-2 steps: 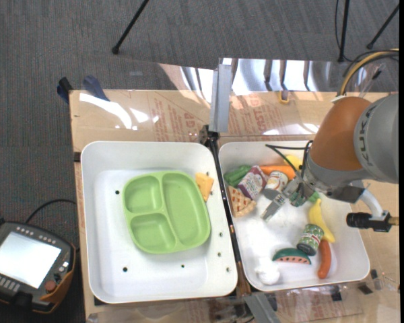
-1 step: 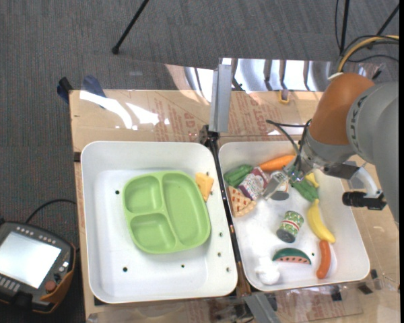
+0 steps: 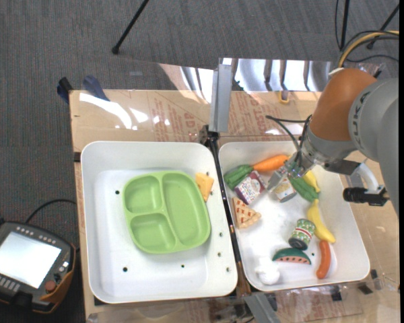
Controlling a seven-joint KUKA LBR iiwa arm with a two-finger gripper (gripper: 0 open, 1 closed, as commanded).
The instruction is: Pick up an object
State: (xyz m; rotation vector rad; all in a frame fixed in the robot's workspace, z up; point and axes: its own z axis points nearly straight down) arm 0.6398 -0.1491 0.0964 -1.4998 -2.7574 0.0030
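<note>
Nearest in the right white bin [image 3: 355, 244] lay a white lump [image 3: 268, 274], a watermelon slice [image 3: 291, 255], a red sausage [image 3: 323, 259] and a yellow banana [image 3: 321, 223]. Farther back the gripper [image 3: 291, 177] sat low among a green pepper [image 3: 237, 175] and an orange carrot [image 3: 271, 163]; whether it was clenched or released I cannot tell

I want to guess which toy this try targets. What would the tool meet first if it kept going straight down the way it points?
Probably the small grey-white packet lying just under the tool, beside the green pepper. Depth is hard to judge from this slanted view, so it could land on the pepper instead.
</note>
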